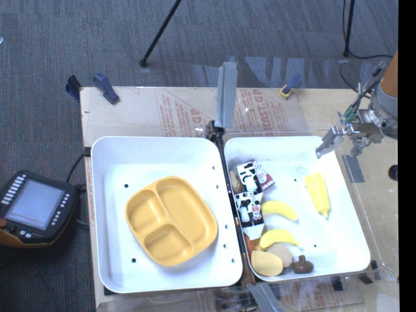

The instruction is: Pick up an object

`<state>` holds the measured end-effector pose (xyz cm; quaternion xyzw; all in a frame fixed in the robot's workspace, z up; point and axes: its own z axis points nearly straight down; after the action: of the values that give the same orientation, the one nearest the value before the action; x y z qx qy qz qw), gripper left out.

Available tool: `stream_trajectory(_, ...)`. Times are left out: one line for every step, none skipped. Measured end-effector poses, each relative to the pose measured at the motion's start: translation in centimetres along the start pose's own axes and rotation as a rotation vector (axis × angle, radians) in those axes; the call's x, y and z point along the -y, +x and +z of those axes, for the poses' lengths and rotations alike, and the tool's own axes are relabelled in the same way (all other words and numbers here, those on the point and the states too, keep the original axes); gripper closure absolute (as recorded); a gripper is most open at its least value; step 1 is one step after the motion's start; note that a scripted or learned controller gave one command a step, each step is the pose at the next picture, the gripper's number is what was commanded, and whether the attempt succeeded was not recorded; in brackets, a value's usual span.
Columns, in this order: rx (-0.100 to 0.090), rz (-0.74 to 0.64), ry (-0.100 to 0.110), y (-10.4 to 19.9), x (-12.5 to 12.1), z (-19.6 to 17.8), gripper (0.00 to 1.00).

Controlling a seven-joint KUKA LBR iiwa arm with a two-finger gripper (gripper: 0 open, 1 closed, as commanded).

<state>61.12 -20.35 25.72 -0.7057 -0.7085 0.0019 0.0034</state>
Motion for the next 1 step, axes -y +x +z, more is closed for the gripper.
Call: stream_trajectory(-0.003, -0.241, 0.005, -0.65, 1.31, 14.72, 0.0)
